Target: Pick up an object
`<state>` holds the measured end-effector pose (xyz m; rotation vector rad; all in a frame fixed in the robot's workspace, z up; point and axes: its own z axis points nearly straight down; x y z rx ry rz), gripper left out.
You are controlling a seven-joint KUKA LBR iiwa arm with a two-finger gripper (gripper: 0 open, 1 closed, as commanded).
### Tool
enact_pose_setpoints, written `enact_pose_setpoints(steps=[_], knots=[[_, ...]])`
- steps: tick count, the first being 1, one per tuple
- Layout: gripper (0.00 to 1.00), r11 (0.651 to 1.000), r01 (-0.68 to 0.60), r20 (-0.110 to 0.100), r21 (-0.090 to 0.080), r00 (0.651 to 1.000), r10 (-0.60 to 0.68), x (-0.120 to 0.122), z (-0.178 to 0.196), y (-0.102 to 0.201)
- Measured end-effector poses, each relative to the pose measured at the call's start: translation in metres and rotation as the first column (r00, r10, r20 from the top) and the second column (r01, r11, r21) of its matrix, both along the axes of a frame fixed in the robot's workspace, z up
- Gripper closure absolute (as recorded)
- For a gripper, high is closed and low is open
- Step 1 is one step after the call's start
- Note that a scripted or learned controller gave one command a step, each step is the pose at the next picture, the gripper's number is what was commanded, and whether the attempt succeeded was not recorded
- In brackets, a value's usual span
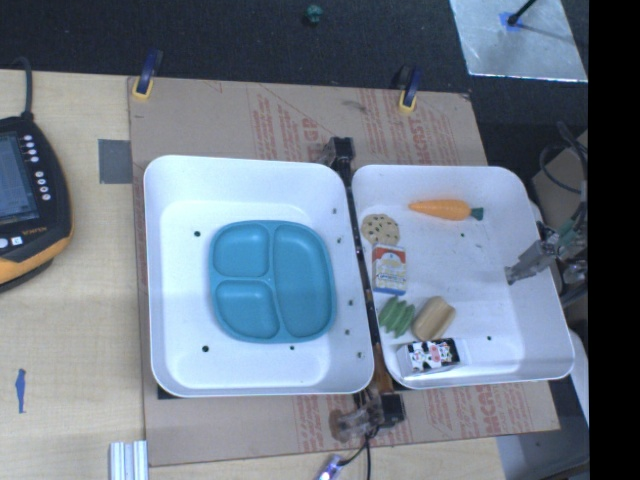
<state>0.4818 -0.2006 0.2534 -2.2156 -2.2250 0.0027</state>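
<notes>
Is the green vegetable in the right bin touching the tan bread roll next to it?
Touching. In the camera view the green vegetable and the tan bread roll lie side by side near the right bin's lower left, with their edges meeting and no white floor between them.

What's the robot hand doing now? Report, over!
Gripper at right bin's right edge, nothing seen held. Carrot, cookie untouched. Path unobstructed.

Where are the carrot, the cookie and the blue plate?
carrot [440, 209], camera view, middle of its orange body.
cookie [380, 229], camera view, centre of its face.
blue plate [272, 280], camera view, the ridge between compartments.
</notes>
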Motion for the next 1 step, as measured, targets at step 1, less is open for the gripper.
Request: enact_pose_setpoints(steps=[1], knots=[[0.0,1.0,-0.002,-0.003,0.0,1.0,0.002,0.0873,-0.122,0.046]])
